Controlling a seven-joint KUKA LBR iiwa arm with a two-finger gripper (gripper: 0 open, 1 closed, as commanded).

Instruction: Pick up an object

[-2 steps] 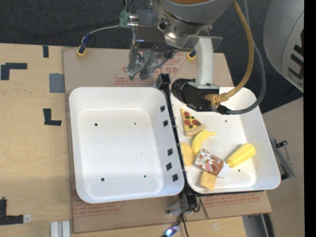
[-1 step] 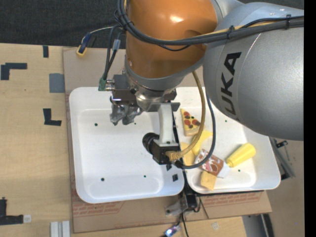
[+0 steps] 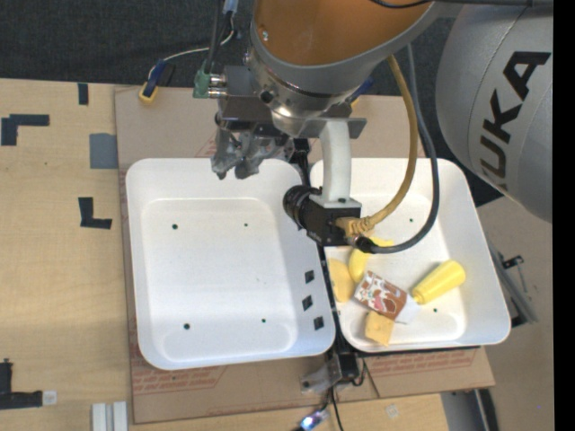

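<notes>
- From my seat the bench looks evenly and brightly lit, seemingly from overhead.
- The left bin (image 3: 216, 277) nearly blows out to plain white, with soft grey shading along its rim.
- The arm (image 3: 503, 88) is so close to the lens that it looks soft and bulging.
- The top background is dim, almost black.
- Small objects stay fairly sharp, slightly grainy.
</notes>
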